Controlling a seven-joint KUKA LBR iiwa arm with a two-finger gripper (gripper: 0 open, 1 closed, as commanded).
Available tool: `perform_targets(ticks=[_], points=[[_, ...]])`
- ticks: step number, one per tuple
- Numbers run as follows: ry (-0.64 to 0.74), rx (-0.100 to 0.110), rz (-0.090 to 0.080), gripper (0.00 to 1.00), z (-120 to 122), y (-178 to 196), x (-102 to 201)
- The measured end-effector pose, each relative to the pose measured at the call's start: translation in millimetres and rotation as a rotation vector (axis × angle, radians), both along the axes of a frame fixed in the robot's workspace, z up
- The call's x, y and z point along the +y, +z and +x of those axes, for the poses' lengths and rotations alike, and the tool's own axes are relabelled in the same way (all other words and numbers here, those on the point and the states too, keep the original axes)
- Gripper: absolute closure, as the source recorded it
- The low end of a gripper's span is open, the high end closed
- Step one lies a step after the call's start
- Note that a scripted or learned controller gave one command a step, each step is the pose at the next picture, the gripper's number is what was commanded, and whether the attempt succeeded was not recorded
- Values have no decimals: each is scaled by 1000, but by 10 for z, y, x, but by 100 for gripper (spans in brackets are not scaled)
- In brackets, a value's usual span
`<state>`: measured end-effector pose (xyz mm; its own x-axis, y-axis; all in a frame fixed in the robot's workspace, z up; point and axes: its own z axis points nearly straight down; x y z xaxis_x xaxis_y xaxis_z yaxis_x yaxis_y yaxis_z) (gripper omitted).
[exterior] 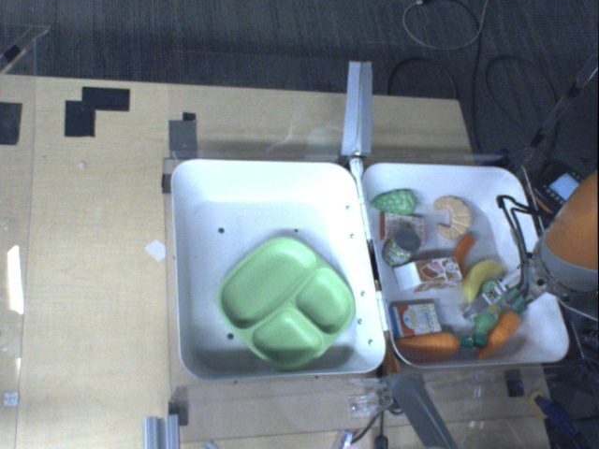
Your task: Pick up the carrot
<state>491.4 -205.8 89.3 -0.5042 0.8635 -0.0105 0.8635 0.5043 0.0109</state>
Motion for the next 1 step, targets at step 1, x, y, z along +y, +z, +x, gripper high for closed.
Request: perform_targets(ticks=[1], points=[[32,10,2,0,-36,80,6]])
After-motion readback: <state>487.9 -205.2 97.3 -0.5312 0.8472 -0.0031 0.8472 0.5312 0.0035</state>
